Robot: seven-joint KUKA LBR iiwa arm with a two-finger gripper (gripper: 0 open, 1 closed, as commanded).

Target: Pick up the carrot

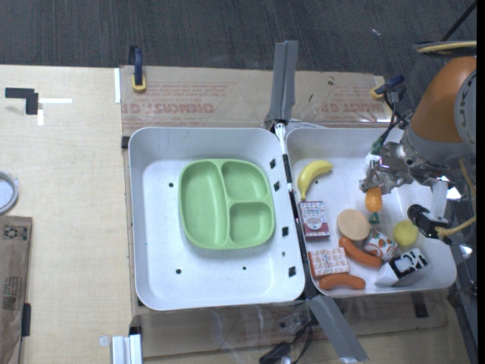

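The carrot (373,201) is a small orange piece with a green stem end pointing toward the bin's front. It is in the right bin (345,144), near its right side. My gripper (374,186) reaches in from the right and is directly over the carrot's upper end. Its fingers are closed on that end. The rest of the carrot sticks out below the fingertips, just above a round tan disc (353,224).
The right bin also holds a banana (313,175), a small red box (314,219), a red-and-white packet (328,262), two orange sausages (361,253) (342,281), a yellow ball (405,233) and a black-and-white item (409,263). A green divided plate (226,203) lies in the left bin (151,226).
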